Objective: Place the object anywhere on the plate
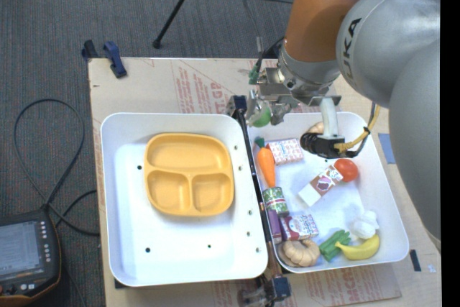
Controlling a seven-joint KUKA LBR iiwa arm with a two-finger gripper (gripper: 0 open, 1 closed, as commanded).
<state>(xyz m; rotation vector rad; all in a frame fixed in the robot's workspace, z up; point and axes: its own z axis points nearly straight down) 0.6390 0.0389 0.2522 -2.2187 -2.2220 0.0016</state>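
Note:
A yellow three-compartment plate point(154, 152) lies in the left white bin point(129, 255), with nothing on it. My gripper point(275, 110) hangs over the far left corner of the right bin point(392, 216), close to the wall between the two bins. A small pale green round object point(259, 116) sits right beside the gripper's tip, and I cannot make out whether it is held. Just below it lie an orange carrot point(267, 166) and a pink and white box point(287, 151).
The right bin also holds a tomato point(346, 169), a small carton point(320, 184), a green can point(274, 199), a pink box point(299, 226), a bread roll point(300, 252), a green vegetable point(333, 244), a banana point(360, 249) and a white lump point(364, 223).

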